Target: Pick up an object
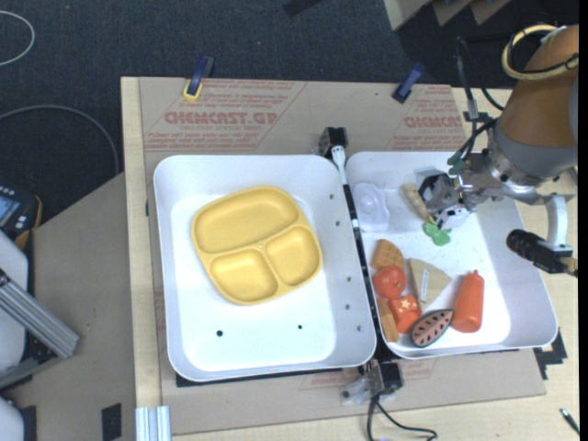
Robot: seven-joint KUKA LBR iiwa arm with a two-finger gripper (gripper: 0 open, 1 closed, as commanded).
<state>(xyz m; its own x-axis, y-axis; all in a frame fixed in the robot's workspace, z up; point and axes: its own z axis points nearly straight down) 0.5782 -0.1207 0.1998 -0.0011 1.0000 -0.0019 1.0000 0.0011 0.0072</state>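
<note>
My gripper (443, 211) hangs over the upper middle of the right bin (524, 329), close to a small green piece (437, 236) just below it and a tan item (418, 200) at its left. A clear plastic cup (371, 204) lies at the bin's upper left. Lower down sit a toast slice (387, 254), a red tomato-like piece (390, 281), a beige wedge (430, 279), an orange-red carrot-like toy (469, 301), a red-orange block (402, 315) and a dark striped oval (431, 327).
The left bin (175, 200) holds a yellow three-compartment plate (256, 243). A black divider rail (356, 246) runs between the bins. The grey arm with its orange band (540, 90) enters from the upper right, with a black part (537, 249) jutting over the right bin's edge.
</note>
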